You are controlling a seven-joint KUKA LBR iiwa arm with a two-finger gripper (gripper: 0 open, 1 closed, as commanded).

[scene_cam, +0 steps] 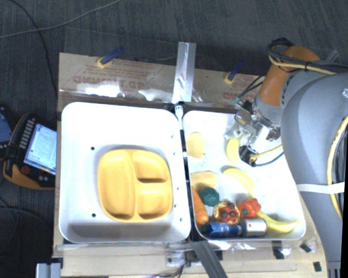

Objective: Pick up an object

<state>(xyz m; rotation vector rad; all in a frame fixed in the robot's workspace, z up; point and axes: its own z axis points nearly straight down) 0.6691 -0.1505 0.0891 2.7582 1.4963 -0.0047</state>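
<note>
Yellow slice [233, 148] lies in far part of right bin [288, 189], just beside gripper [248, 147]; can't tell grip state. Yellow tray [136, 183] in left bin [78, 159].

Bright, even overhead light washes out the two shallow white plastic bins [73, 158]; glare streaks the clear plastic sheet [124, 82] behind them. Shadows are soft, and fine detail is slightly blurred.

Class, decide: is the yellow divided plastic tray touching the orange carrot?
Apart. The camera view shows the yellow divided plastic tray in the left bin, the orange carrot in the right, bin walls between.
</note>
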